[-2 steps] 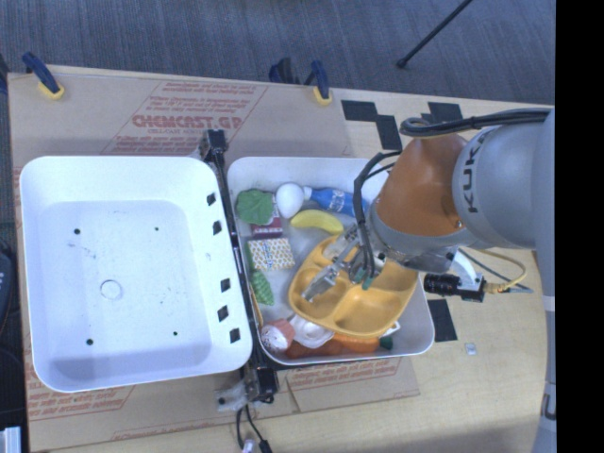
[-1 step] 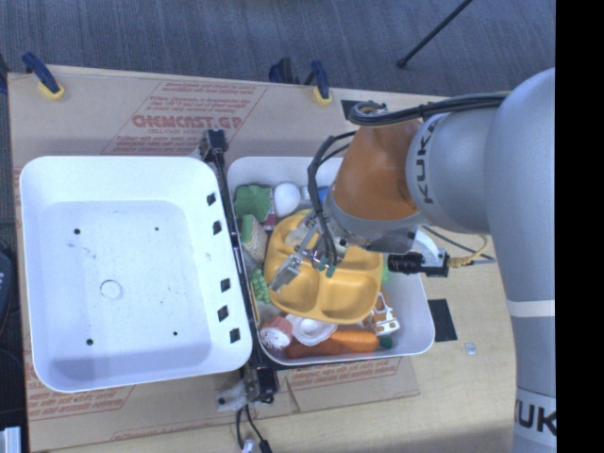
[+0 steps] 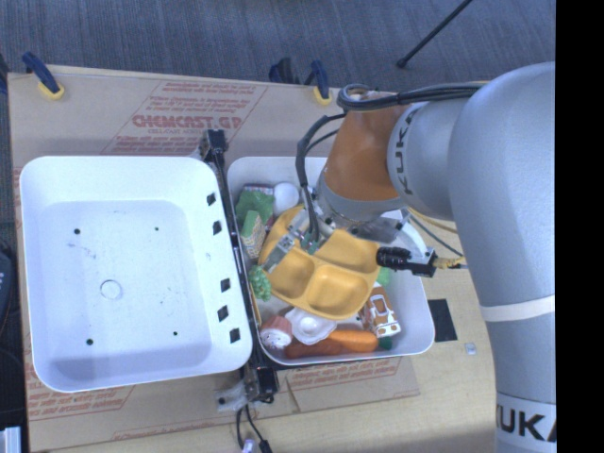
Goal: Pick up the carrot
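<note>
Item: the grey arm [image 3: 472,159] with its orange band, entering from the right and hanging over the right-hand bin [image 3: 423,333]; largest thing on the bench, it covers that bin's upper half. Item: the left-hand bin [image 3: 113,262], white and shallow, set just beside the other with a row of black clips between them. Item: a yellow divided tray [image 3: 326,276], tilted, lying across the middle of the right bin on top of the clutter. Item: the gripper [image 3: 307,236], seen from above at the upper-left corner of that tray, close against its rim — whether it is released or clenched I cannot tell from here. Item: the carrot [image 3: 332,343], orange, lying flat along the near wall of the right bin, its long axis running roughly left to right, parallel to that wall. Relation that counts — the carrot lies toward the viewer from the gripper, with the yellow tray between the two; the tray's lower edge sits just above it. Item: small goods around it — a green piece [image 3: 253,204] at the far left corner, a white-and-red piece [image 3: 279,332] by the carrot's left end, a small printed packet [image 3: 380,315] just above its right end.
</note>
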You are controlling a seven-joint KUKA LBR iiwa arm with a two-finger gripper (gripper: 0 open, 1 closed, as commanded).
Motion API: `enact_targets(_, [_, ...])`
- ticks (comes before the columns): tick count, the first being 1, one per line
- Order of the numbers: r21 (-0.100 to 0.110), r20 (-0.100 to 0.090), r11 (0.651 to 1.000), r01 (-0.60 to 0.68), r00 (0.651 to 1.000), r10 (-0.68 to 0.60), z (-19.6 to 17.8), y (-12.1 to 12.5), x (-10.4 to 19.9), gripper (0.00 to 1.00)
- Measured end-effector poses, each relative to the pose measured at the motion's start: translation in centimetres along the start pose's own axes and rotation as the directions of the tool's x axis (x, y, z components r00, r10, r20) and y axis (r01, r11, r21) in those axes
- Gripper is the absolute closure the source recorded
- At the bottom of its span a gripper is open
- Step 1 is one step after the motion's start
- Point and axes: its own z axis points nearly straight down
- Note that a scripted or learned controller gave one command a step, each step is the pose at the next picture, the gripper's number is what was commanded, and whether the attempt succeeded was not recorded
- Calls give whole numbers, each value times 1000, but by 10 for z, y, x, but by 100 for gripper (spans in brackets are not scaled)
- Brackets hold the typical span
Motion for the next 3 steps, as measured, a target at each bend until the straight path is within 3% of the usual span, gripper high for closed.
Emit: enact_targets(3, [0, 0, 1000, 0, 1000, 0, 0, 0, 0, 0])
